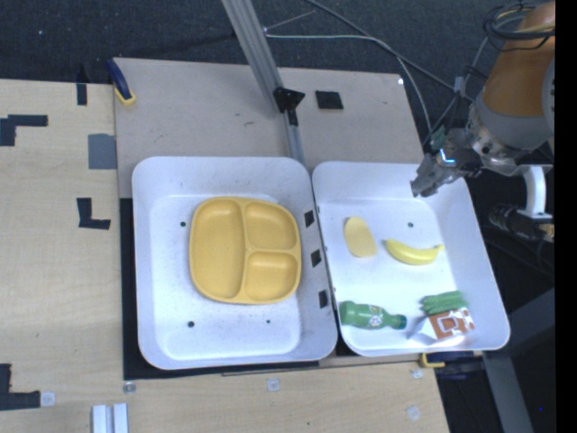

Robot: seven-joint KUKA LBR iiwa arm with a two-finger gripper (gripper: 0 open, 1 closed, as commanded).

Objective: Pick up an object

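Observation:
The right bin (469,215) holds a pale yellow flat piece (360,238), a yellow banana (413,253), a green bottle (370,316) lying on its side, and a green, white and orange packet (444,316) near the front right corner. My gripper (426,182) hangs over the bin's back right part, above and right of the banana, touching none of these. Nothing shows between its fingers.
The left bin (158,242) carries a yellow divided tray (245,249). A slanted metal post (261,52) rises behind the bins. Cables run across the bench at the back right. A blue and yellow clamp (120,81) sits at the bench's back left.

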